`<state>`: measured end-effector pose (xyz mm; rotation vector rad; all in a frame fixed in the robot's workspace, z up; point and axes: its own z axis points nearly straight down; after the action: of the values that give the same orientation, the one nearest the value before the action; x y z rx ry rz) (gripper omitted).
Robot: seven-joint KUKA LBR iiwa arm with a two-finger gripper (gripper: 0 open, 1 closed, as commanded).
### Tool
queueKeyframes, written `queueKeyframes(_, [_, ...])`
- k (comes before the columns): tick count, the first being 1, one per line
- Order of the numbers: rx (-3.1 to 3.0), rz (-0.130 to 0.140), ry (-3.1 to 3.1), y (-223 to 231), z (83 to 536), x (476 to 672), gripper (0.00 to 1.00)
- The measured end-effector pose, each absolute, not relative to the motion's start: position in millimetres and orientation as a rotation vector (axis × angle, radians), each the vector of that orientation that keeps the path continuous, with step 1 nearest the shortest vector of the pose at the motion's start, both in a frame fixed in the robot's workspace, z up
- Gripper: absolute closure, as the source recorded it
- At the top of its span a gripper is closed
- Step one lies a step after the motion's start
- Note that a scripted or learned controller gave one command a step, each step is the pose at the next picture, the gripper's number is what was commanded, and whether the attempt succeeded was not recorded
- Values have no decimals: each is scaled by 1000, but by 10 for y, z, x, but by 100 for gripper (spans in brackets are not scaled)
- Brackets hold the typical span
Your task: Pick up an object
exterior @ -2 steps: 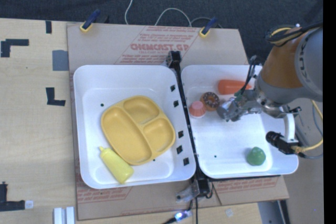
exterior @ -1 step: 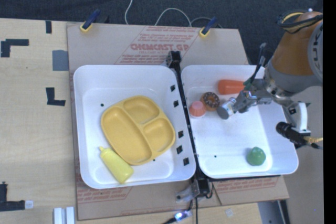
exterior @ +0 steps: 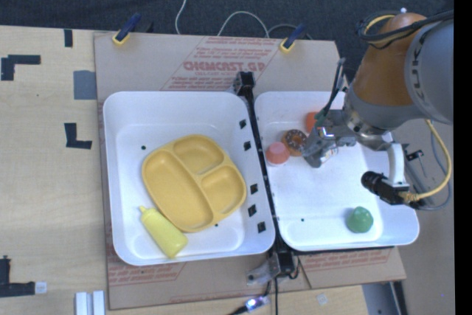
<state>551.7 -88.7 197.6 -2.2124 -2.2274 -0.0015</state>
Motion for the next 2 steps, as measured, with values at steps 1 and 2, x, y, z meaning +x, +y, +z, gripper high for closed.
queueKeyframes(1, [-2212, -2, -2228, -375, 2058, 5544, 100])
queueKeyframes(2, [-2212, 1, -2228, 155, 2010, 5620, 100])
